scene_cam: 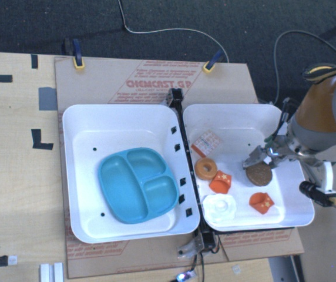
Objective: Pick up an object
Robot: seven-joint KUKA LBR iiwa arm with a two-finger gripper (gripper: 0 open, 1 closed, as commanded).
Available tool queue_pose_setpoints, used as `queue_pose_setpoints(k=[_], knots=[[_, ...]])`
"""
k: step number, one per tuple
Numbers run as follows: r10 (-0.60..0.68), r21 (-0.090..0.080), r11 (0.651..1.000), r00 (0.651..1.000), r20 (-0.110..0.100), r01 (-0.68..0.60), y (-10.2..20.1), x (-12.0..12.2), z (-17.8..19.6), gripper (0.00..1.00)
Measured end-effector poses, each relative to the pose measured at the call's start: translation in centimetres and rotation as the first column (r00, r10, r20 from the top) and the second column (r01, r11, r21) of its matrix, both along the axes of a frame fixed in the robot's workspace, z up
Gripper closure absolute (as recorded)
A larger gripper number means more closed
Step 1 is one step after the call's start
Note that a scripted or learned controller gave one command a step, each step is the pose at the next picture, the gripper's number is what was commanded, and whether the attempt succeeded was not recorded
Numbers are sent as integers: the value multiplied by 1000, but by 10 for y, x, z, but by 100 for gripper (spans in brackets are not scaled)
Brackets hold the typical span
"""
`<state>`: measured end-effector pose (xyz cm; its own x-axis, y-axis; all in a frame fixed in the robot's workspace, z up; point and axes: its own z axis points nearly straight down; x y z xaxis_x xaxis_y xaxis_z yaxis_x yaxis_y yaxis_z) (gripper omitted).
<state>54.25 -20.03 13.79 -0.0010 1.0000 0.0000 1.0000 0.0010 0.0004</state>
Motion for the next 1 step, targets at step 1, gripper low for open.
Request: queue_pose_setpoints(k=[1], knots=[[0, -1, 1000, 1000, 1, 0, -2, -4, 43, 100]])
